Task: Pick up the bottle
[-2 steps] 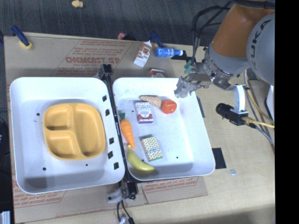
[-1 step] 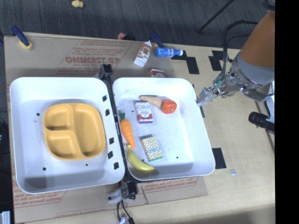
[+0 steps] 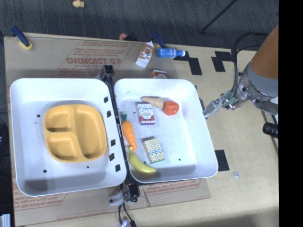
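Observation:
The bottle (image 3: 168, 53) is small and blue with a white cap. It lies on its side on the bench behind the right bin (image 3: 201, 126), outside both bins. My gripper (image 3: 211, 108) hangs off that bin's right rim, low over the bench, well to the right of the bottle and nearer the front. Nothing shows in the gripper.
The right bin holds a bread piece (image 3: 151, 100), a tomato (image 3: 171, 108), a red carton (image 3: 146, 113), a carrot (image 3: 128, 134), a banana (image 3: 141, 164) and a patterned box (image 3: 154, 150). A yellow divided plate (image 3: 75, 131) lies in the left bin. A small carton (image 3: 144, 56) lies beside the bottle.

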You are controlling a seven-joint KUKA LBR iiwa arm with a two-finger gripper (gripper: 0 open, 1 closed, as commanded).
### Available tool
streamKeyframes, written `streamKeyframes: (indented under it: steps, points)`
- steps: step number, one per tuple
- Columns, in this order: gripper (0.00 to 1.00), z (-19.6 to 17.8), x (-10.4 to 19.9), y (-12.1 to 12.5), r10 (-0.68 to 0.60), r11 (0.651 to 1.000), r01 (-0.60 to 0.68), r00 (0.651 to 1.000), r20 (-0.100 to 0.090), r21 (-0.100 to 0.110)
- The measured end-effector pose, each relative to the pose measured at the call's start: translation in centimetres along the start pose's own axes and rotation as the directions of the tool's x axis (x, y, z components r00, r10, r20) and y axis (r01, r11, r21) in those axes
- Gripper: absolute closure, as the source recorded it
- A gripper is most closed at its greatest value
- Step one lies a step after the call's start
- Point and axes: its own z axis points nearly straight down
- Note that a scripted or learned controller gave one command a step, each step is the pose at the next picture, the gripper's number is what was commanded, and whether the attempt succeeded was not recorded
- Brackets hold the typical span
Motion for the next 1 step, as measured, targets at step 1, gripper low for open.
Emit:
streamKeyframes:
  steps: [1]
  points:
    - [1.0, 2.88, 0.61, -1.68, -0.056, 0.998, 0.056, 0.998, 0.001, -0.001]
